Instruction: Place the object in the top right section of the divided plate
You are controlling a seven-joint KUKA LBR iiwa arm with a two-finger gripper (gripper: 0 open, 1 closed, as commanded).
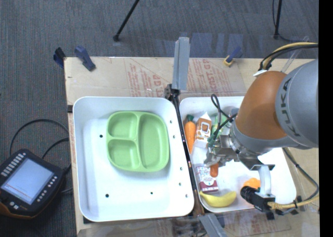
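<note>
Tool [214, 164] low among crowded right bin [289, 176] items, plate [138, 141] unobstructed.

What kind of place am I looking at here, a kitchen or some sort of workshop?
Probably a robotics lab, not a kitchen: a robot arm reaches over white bins of toy food, a handheld control pendant lies on carpet, and stand legs rise behind.

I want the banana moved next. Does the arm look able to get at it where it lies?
Probably yes: the banana lies uncovered at the right bin's near edge, just below the pincer, with only a small carton beside it.
</note>
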